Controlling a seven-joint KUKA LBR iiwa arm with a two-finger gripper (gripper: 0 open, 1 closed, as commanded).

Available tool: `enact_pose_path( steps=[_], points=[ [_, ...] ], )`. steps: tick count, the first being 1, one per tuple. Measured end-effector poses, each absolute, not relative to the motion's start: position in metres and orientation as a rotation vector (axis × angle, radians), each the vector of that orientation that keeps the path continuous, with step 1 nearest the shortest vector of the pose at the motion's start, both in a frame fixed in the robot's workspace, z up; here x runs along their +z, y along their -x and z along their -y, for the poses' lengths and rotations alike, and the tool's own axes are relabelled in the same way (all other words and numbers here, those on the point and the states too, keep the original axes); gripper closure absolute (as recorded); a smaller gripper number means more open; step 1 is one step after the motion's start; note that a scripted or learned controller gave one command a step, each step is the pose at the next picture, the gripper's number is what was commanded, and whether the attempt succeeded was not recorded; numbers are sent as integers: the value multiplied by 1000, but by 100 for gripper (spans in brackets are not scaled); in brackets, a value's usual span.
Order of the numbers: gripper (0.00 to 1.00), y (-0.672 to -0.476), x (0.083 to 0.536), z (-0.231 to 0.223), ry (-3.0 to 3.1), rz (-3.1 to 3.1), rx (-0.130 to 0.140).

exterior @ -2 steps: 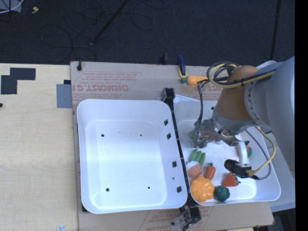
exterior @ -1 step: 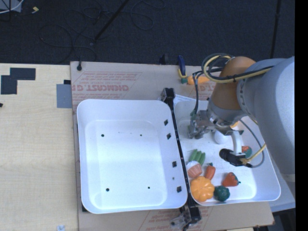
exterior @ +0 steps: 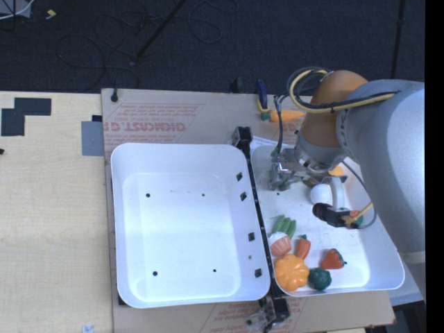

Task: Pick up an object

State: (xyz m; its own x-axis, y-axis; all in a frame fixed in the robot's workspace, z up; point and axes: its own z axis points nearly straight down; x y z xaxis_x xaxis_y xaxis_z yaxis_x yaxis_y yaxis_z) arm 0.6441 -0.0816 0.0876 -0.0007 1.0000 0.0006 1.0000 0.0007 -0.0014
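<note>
The grey arm with the orange band [exterior: 333,109] reaches in from the right and hangs over the far part of the right shallow white plastic bin [exterior: 388,272]. Its metal end effector [exterior: 283,179] is low in that bin, near the bin's left wall and close to the white floor. The view is too small and too cluttered there to tell whether it is apart or together, and nothing can be made out in its grip. Just to the right of the end effector sits a white and black fitting on the wrist [exterior: 326,203], with yellow and black cables looping above it.

The things to be picked lie grouped in the near part of the right bin, apart from the end effector. A green ridged toy vegetable [exterior: 284,225] lies nearest to it. Just below that lies a pale pink and white rounded toy [exterior: 280,243], and beside it on the right a small orange toy carrot [exterior: 302,247]. Nearer still sits a yellow-orange toy pumpkin [exterior: 291,272], touching or almost touching a dark green round toy [exterior: 320,279] on its right. A red toy with a green stem [exterior: 332,259] lies to the right of the carrot.

The left shallow white plastic bin [exterior: 121,186] stands beside the right one, with a black divider [exterior: 251,207] between them. Both rest on a brown cardboard sheet with red print [exterior: 159,120] on the pale wooden table [exterior: 48,220].
</note>
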Motion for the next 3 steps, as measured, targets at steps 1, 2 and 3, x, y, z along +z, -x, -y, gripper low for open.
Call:
enact_pose_path(
  steps=[1,2,3],
  points=[
    [100,-622,354,79,2226,2231,-12],
    [100,-645,461,35,2221,2233,-12],
    [100,-644,541,33,2218,2227,-1]
  ],
)
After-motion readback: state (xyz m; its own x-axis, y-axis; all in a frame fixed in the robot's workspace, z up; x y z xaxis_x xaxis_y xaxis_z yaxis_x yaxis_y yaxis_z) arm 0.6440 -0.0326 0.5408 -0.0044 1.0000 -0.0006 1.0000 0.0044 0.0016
